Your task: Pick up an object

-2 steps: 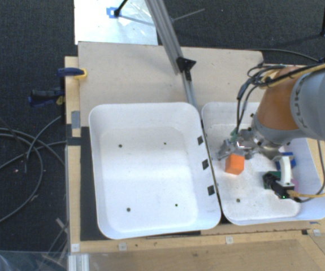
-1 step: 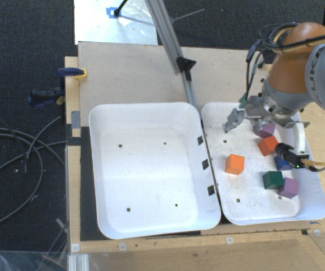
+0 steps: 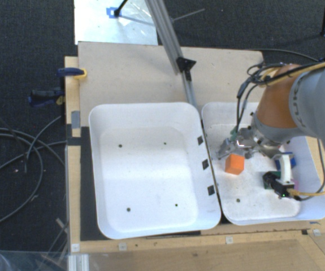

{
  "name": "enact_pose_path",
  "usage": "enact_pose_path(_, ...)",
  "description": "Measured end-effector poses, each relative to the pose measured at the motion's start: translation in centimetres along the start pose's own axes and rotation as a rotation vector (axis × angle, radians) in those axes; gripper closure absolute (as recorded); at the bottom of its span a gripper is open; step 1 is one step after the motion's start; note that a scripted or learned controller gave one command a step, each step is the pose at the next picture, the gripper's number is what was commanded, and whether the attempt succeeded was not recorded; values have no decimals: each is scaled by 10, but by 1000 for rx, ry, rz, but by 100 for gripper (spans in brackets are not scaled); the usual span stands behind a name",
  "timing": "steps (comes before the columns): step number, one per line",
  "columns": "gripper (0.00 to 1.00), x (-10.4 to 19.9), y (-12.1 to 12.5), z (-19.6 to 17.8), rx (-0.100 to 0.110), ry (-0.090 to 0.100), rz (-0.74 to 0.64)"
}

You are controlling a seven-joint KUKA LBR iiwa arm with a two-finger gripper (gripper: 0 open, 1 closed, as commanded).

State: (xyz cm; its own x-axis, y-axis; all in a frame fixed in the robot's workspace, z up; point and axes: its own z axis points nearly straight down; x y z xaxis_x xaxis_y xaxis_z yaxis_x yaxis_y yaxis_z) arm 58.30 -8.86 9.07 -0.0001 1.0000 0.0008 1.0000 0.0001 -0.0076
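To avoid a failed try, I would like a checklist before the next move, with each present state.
1. The block lies in the right bin: ok.
2. The tool is near the block: ok.
3. The block is apart from the walls: ok.
4. The tool is straight above the block: cannot tell.
5. The tool holds the block: not ok.

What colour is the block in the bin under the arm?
The block is orange, clear in the camera view.
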Motion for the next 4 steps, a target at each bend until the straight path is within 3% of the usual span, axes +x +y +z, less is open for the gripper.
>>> enact_pose_path(1,0,6,-18,1,-5,0,-1)
enact_pose_path(2,100,6,-16,-11,-11,-1,-2)
enact_pose_path(3,100,24,13,-104,-18,-2,-8)
enact_pose_path(4,100,107,22,-109,-9,3,-14)
